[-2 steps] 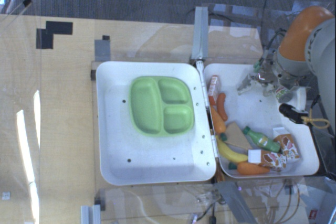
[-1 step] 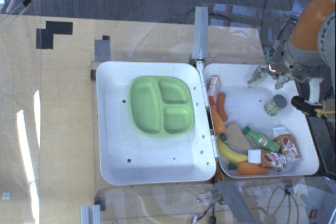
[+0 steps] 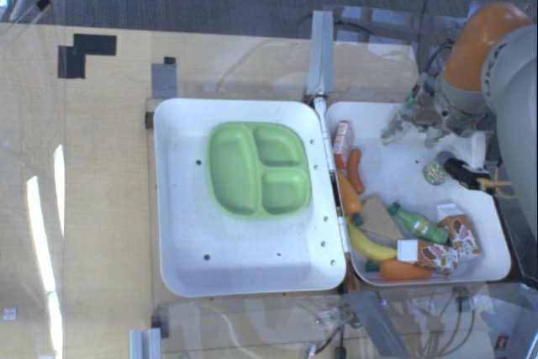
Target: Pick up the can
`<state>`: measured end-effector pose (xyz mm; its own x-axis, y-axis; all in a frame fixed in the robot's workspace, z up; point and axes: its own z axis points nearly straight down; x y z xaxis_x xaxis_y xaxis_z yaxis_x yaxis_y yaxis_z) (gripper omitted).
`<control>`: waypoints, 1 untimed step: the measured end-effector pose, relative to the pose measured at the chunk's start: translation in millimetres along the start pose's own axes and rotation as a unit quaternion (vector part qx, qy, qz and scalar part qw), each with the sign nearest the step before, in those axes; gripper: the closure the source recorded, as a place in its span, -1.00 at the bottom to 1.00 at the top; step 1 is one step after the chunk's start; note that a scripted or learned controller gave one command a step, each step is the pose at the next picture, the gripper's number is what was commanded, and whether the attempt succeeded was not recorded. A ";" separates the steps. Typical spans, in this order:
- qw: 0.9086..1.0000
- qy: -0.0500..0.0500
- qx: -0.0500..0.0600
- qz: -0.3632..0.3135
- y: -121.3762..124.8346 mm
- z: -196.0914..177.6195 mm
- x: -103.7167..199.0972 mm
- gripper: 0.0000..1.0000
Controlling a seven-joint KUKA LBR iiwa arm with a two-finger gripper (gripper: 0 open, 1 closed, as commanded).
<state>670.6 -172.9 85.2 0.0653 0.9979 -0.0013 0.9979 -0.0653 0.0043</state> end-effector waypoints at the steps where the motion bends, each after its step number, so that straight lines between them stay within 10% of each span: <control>1: 1.000 0.000 0.000 -0.002 -63.2 -2.4 -31.8 -1.00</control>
<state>605.5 -200.5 87.4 0.0612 0.9981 -0.0007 0.9981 -0.0612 0.0047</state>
